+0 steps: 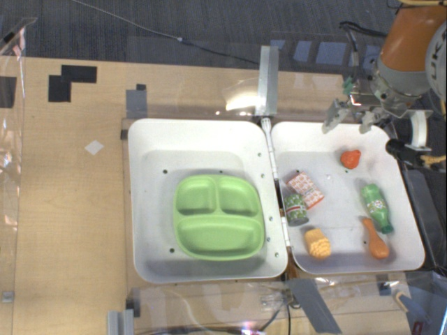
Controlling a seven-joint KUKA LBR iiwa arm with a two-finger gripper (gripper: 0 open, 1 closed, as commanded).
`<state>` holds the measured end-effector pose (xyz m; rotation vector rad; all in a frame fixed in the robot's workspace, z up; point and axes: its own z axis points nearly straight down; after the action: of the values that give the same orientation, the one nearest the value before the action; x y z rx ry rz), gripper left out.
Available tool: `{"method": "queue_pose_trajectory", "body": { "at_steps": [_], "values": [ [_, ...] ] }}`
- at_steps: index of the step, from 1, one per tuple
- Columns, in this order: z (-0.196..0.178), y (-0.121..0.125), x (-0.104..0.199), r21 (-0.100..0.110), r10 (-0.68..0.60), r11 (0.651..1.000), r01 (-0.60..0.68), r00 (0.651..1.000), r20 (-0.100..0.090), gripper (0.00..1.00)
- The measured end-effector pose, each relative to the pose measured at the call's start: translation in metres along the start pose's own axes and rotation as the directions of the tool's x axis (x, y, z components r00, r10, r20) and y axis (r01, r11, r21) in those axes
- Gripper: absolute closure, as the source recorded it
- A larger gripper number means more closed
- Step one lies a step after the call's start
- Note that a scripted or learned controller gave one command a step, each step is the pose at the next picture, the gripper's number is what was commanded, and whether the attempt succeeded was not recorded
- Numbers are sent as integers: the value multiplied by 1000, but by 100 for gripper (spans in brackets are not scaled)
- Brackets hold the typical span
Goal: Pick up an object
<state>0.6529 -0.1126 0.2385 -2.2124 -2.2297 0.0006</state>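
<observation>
I am hovering my open, empty metal gripper [349,119] at the upper right, above the small red-orange toy [350,159], ready to drop and grab.

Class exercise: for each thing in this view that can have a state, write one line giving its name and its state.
gripper: open, holding nothing, above the right bin's far edge
green bottle: lying on its side in the right bin
green divided plate: flat in the left bin, nothing on it
small can: tipped on its side against the bin divider
corn cob: lying flat
carrot: lying flat
</observation>
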Motion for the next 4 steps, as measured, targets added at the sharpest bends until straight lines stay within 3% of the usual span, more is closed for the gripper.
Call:
{"method": "queue_pose_trajectory", "body": {
  "at_steps": [1, 2, 3, 4],
  "values": [
    [89, -62, -76, 1, -64, 998, 64, 998, 0, 0],
    [147, -8, -90, -5, -66, 998, 66, 998, 1, 0],
    [150, 9, -69, -11, -313, 950, 313, 950, 7, 0],
    [78, 17, -70, -4, -78, 997, 78, 997, 1, 0]
  ]
}}
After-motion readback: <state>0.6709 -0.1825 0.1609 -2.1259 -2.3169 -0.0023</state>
